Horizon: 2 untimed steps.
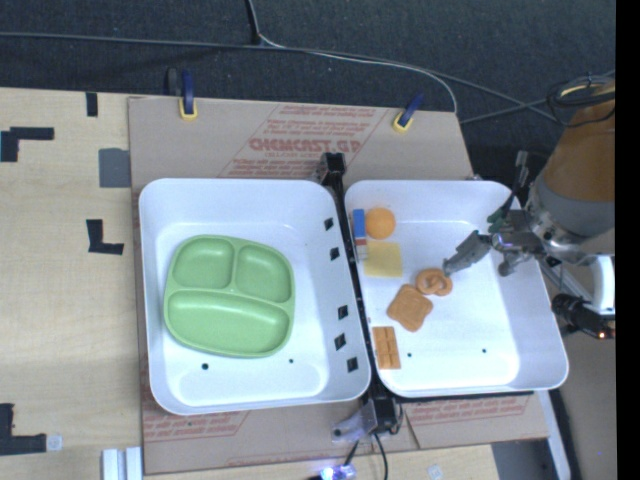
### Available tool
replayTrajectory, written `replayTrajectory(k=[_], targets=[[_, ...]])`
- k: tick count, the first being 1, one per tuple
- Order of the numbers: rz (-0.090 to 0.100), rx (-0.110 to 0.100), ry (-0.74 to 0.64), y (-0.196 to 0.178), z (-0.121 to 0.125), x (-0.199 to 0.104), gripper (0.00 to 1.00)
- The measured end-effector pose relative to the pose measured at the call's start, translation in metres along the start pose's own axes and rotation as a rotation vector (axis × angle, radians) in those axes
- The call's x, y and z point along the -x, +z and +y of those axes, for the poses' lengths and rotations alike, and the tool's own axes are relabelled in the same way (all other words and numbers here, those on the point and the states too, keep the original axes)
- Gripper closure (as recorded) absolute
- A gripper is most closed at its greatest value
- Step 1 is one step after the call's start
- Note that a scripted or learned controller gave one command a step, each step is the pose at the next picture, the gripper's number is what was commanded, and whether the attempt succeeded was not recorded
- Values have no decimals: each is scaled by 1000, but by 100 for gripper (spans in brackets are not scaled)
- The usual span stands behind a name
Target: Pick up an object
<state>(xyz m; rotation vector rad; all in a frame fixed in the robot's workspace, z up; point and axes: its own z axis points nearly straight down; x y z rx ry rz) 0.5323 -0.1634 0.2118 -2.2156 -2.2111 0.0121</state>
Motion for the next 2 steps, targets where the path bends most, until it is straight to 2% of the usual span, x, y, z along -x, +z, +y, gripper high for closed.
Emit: replayTrajectory(k=[1, 2], targets=[[-2, 12, -3, -6, 3, 0, 0], [-1, 7, -3, 53, 7, -9, 0]])
